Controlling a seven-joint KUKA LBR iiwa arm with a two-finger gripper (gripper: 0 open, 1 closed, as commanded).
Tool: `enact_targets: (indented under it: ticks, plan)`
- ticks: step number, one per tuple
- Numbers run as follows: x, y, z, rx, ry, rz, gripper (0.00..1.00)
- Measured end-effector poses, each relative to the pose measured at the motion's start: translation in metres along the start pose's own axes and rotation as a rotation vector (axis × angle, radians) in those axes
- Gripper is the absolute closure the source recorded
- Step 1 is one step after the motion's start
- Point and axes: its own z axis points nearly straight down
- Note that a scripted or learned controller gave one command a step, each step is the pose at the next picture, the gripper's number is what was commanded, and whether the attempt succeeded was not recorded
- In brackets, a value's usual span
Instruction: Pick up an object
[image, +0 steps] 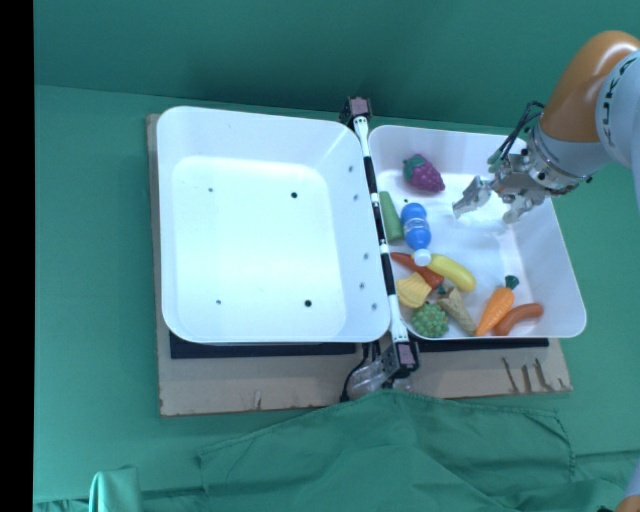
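No readable text, label, brand, number or sign anywhere. Faint dark lettering on the arm's orange band (612, 75), at the frame's right edge, too cut off and blurred to make out.
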Motion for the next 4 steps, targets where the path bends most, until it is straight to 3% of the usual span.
enact_targets:
  ticks: [1,2,3,4]
  plan:
    - [0.004,0.053,-0.010,-0.006,0.001,-0.007,0.00]
    - [0.002,0.053,-0.024,-0.011,-0.002,-0.003,1.00]
    - [0.022,0.062,0.009,-0.002,-0.002,-0.006,1.00]
    - [0.021,0.064,-0.007,-0.012,-0.004,-0.003,1.00]
